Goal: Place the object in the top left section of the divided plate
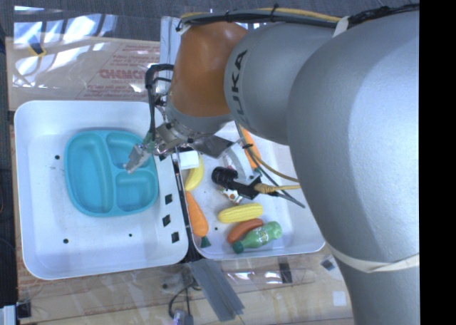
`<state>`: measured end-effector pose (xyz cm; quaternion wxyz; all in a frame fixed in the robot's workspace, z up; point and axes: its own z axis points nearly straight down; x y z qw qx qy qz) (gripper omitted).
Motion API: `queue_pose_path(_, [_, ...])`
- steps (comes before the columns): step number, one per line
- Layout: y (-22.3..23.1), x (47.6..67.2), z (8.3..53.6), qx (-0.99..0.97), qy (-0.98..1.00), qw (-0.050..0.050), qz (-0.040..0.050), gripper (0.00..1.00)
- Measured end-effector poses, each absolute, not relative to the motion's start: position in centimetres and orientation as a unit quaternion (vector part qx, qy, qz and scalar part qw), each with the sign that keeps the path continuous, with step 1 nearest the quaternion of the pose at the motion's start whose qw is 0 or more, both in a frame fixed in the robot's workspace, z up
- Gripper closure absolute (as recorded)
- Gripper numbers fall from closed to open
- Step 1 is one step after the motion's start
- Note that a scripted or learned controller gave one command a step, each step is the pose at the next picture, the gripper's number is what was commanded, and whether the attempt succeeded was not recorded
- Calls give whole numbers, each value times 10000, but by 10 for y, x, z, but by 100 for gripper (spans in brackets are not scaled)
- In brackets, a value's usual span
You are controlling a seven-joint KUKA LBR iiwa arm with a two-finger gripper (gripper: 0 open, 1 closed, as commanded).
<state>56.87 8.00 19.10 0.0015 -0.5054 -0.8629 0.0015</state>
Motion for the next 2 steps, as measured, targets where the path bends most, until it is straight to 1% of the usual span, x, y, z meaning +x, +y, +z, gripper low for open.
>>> queue_pose_path(1, [89, 600, 275, -4503, -8929, -4, 1, 0])
queue_pose_path(2, [66, 542, 191, -3569, -9341, 19, 13, 0])
